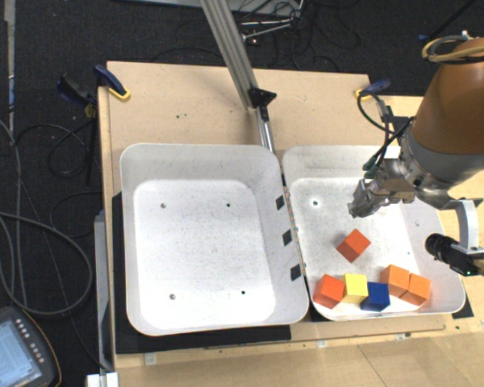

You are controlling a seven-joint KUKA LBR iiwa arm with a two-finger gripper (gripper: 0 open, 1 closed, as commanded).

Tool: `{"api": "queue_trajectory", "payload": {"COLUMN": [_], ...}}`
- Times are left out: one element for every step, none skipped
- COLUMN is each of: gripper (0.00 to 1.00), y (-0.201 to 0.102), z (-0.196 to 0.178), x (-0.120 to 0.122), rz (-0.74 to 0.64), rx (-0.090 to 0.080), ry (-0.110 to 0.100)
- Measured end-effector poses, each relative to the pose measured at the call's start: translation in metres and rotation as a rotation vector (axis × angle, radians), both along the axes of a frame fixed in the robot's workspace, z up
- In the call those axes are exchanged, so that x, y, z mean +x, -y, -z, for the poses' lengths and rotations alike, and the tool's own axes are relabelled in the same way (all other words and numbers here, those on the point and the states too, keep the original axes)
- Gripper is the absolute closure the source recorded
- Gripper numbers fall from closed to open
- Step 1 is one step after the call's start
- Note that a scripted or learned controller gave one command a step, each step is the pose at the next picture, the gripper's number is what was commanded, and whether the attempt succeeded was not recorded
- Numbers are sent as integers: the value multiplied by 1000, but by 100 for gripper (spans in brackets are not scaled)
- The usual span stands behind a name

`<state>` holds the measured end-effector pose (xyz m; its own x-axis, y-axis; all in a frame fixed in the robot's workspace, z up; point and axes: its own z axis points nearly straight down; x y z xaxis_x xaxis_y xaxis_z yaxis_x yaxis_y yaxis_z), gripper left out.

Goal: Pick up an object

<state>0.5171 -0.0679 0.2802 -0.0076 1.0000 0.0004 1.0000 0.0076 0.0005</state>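
Gripper [361,206] sits over the right bin [331,172], just above and left of a lone orange block [353,245]; whether it is open or closed cannot be told. Along the bin's near edge: orange [330,290], yellow [356,286], blue [377,296] and two more orange blocks [407,284].

Plenty of open floor in the left bin [200,240]. In the right bin [327,176], one orange cube [353,244] sits mid-floor, and the near wall is crowded by a row of blocks [373,289].
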Motion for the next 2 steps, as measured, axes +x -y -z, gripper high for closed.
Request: {"api": "queue_trajectory", "payload": {"gripper": [100,100], "y": [-55,-109], "z": [23,42], "x": [6,19], "rz": [-1,-1], "rx": [1,1], "ry": [-5,-4]}}
